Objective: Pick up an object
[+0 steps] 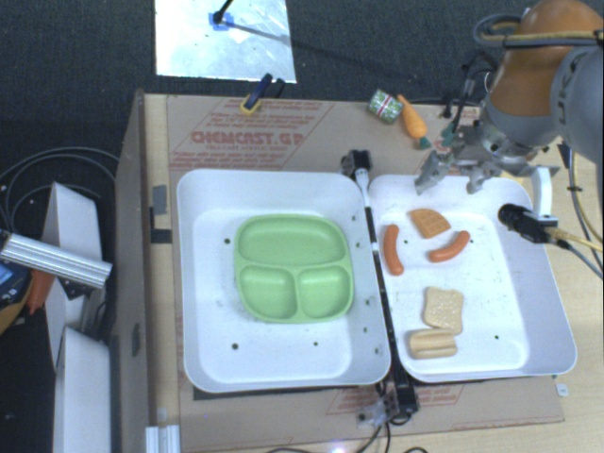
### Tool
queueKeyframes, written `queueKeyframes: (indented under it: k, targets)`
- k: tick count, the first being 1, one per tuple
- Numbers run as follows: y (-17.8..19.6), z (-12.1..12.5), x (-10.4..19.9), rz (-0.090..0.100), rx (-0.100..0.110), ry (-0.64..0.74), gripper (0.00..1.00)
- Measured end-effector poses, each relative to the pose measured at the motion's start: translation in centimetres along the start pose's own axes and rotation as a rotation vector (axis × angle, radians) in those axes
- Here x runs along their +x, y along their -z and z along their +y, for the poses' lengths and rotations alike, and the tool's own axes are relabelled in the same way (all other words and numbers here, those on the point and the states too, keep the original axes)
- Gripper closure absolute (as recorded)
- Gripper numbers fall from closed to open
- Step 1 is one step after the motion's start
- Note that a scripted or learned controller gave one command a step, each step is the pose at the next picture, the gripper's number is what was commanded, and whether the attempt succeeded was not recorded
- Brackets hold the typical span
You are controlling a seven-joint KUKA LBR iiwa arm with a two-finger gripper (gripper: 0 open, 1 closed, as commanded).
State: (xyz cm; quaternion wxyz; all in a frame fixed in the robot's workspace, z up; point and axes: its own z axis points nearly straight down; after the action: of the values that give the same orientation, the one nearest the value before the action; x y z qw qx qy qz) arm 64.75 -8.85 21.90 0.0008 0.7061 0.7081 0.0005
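Observation:
The right bin (528,295) holds several toy foods: an orange triangular chip (429,222), a red sausage (449,247), a second red sausage (393,250) lying along the bin's left wall, a tan cracker square (443,308) and a small bread roll (432,344). My gripper (451,177) hangs over the far edge of the right bin, just beyond the chip, with its two fingers spread apart and nothing between them. The grey arm with its orange band (543,45) comes in from the upper right.
The left bin (203,253) carries a green three-compartment tray (293,267). Behind the bins on the cardboard lie a small green can (385,105) and a toy carrot (413,119). A black clip (357,164) sits where the bins meet. Cables run at the left.

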Motion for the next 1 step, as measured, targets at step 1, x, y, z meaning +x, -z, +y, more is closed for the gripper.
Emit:
queueKeyframes:
  k: [1]
  targets:
    - [-10.62, -3.7, 0.2, 0.001, 0.003, -0.001, 0.0]
